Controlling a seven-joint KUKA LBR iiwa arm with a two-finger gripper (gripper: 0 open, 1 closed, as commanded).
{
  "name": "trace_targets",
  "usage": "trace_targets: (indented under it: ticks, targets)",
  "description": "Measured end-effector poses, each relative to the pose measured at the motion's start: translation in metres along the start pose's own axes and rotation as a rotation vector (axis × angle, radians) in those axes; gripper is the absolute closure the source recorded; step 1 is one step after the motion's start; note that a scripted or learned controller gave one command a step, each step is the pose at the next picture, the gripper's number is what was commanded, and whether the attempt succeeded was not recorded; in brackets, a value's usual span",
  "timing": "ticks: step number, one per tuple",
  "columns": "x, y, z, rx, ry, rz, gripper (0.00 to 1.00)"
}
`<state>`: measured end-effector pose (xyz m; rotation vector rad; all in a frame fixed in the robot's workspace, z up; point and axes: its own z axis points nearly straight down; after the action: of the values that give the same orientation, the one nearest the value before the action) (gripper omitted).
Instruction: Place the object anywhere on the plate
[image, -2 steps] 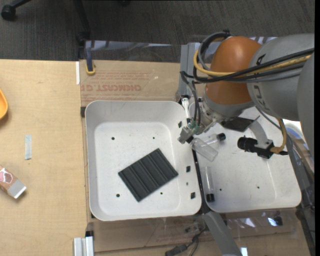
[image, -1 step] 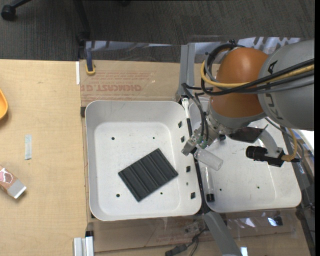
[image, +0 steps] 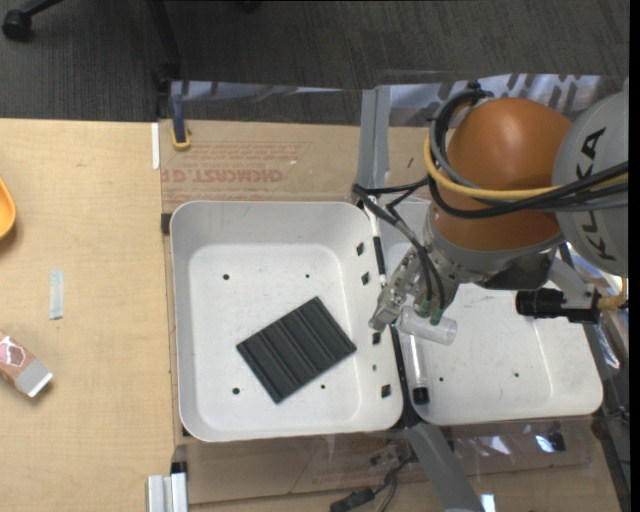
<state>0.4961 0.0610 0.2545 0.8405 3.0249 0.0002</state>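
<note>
A dark grey ribbed rectangular plate (image: 297, 348) lies flat and turned at an angle in the left bin (image: 200, 300), toward its front right. My gripper (image: 405, 303) hangs over the wall between the two bins, just right of the plate. A small clear cylindrical object (image: 438, 328) shows right under the gripper, above the left side of the right bin (image: 560, 380). The arm's orange band (image: 500, 150) and grey wrist cover the gripper from above, and I cannot tell whether the clear object is gripped or just lies below.
A slim dark pen-like thing (image: 413, 372) lies along the right bin's left wall. Cables (image: 560, 303) run off the wrist to the right. On the wooden bench at left sit a small wrapped item (image: 22, 366) and a pale strip (image: 56, 295).
</note>
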Motion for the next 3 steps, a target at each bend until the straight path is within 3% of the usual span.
trace_targets:
  ticks: [1,2,3]
  targets:
    - [-0.01,0.079,-0.024,0.0,0.001,-0.293,1.0]
    - [-0.002,0.105,-0.07,-0.002,-0.001,-0.568,1.0]
    - [0.007,0.085,-0.072,-0.001,0.0,-0.816,1.0]
